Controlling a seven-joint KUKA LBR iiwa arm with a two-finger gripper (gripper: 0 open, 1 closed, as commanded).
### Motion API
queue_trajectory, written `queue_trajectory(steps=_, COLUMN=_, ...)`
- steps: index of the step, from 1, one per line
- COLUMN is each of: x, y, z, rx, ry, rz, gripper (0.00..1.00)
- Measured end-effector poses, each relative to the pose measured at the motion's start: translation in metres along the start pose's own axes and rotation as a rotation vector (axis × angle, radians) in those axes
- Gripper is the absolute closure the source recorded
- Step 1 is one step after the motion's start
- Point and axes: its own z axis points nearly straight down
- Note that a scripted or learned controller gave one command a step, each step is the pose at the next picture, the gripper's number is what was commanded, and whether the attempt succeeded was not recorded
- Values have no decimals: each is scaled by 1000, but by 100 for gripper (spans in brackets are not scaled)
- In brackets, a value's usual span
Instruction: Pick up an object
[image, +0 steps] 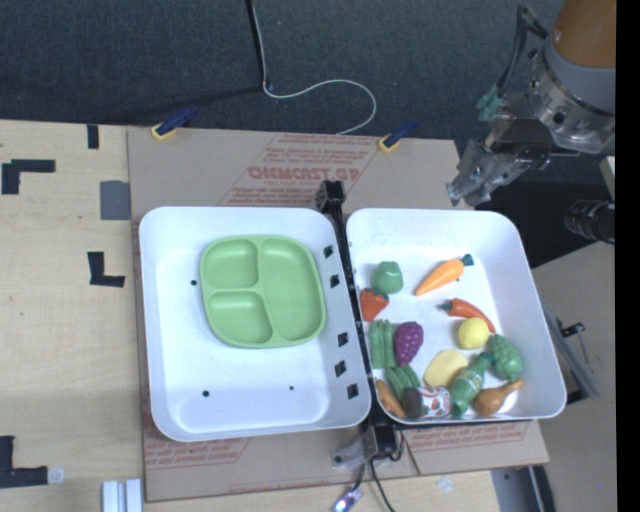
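My gripper (470, 188) hangs above the far edge of the right bin (520, 250), near its back right corner, with nothing visible between its fingers. The right bin holds several toy foods: an orange carrot (440, 276), a green pepper (387, 276), a purple grape bunch (408, 342), a yellow lemon (473, 332), a red chili (466, 309), broccoli (503, 356), a green pea pod (382, 342) and a yellow banana-like piece (443, 368). All of them lie below and in front of the gripper.
The left bin (170, 380) holds a green divided plate (263, 290). Both bins rest on a cardboard sheet (220, 170). A white cable (300, 90) loops across the dark cloth behind. The arm's orange band (590, 30) is at the top right.
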Motion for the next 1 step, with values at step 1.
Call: queue_trajectory(steps=1, x=71, y=-48, z=85, rx=3, ry=-1, rz=-4, gripper=100)
